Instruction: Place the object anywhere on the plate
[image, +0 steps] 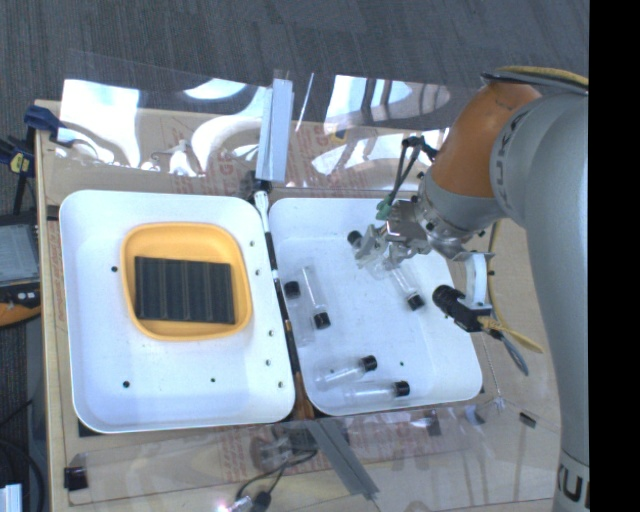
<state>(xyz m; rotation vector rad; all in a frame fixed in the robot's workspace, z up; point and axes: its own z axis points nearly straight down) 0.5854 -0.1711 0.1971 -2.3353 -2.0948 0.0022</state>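
The yellow plate (185, 245) with a dark ridged insert lies in the left bin (90, 330). Several clear tubes with black caps lie scattered in the right bin (450, 375): one (305, 290) near the left wall, two (345, 373) (375, 393) close to the front, and one (408, 290) on the right. My gripper (378, 250) hangs low over the back part of the right bin. A black-capped clear tube (356, 240) sits right at its tip, and whether the tube is gripped is unclear.
A loose black cap (321, 320) rests left of the right bin's middle. A raised divider (275, 290) separates the two bins. A grey bar (274, 130) stands behind them, and cables lie at the bench front (270, 455).
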